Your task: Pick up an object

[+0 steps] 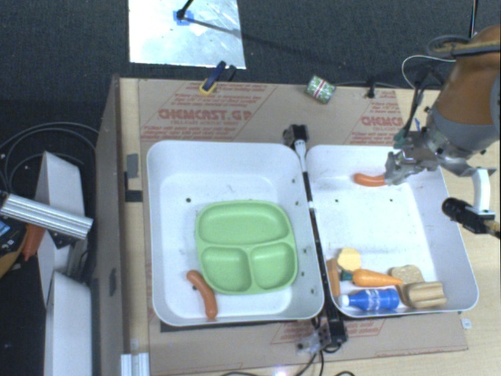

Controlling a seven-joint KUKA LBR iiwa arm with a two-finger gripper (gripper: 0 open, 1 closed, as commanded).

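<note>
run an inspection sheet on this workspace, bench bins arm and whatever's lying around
surface: bench covered in printed cardboard, bearing the left bin and the right bin side by side
job's things: orange sausage at the far side of the right bin; yellow piece, carrot, blue bottle and bread pieces along its near edge; green tray and sausage in the left bin
clutter: green can and clip on the cardboard
grippers: gripper right beside the orange sausage; grasp not discernible
cables: black loops at left; wire by the arm
surroundings: dark carpet, shiny sheet, metal bar
</note>
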